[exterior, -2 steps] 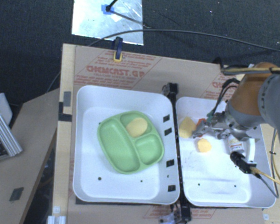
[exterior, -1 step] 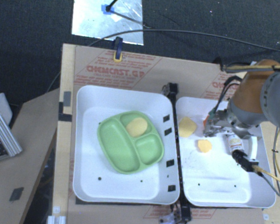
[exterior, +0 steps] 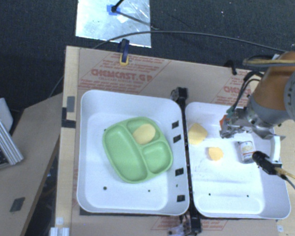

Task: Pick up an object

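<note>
Your arm [exterior: 283, 86] reaches in from the right and hangs its gripper [exterior: 230, 127] low over the far part of the right bin [exterior: 243, 202]. The slant of the camera hides the tool's tip against the bin floor, so I cannot tell whether it is released or clenched, and nothing visibly sits in its grasp.

The candidates lie close by. A pale yellow chunk [exterior: 197, 133] rests just left of the gripper, near the divider. A smaller orange-yellow piece [exterior: 215, 154] sits nearer the camera, and a small white jar [exterior: 246, 150] lies just right of that (tipped or upright, hard to say).

In the left bin [exterior: 91, 187] a green tray [exterior: 125, 159] holds a yellow lump [exterior: 145, 134] in one compartment, well apart from the tool. Judging by position, the chunk looks the likeliest target, and nothing seems lifted yet.
</note>
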Robot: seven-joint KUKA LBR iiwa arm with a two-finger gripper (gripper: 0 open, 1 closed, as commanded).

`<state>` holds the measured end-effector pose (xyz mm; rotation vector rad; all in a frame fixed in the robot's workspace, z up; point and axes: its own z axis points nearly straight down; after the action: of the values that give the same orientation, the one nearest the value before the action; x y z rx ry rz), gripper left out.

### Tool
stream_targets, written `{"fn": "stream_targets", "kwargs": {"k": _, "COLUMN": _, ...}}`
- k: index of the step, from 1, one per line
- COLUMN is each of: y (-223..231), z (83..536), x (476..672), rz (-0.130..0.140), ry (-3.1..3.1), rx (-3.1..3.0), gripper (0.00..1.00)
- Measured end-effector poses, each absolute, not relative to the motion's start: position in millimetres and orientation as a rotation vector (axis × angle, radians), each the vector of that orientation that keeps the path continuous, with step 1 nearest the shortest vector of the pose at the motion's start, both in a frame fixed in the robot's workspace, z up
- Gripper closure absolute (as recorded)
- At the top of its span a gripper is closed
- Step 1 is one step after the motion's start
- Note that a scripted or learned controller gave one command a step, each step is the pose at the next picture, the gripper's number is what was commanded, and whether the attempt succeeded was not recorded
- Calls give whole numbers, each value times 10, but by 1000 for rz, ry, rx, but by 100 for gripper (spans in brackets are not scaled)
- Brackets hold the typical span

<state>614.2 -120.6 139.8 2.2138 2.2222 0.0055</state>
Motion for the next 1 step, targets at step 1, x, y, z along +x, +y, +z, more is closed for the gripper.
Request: {"fn": "stream_targets", "kwargs": {"k": 1, "y": -1295, "z": 1991, "x": 6122, "rz": 6, "ry": 2217, "rx": 2217, "gripper": 100}}
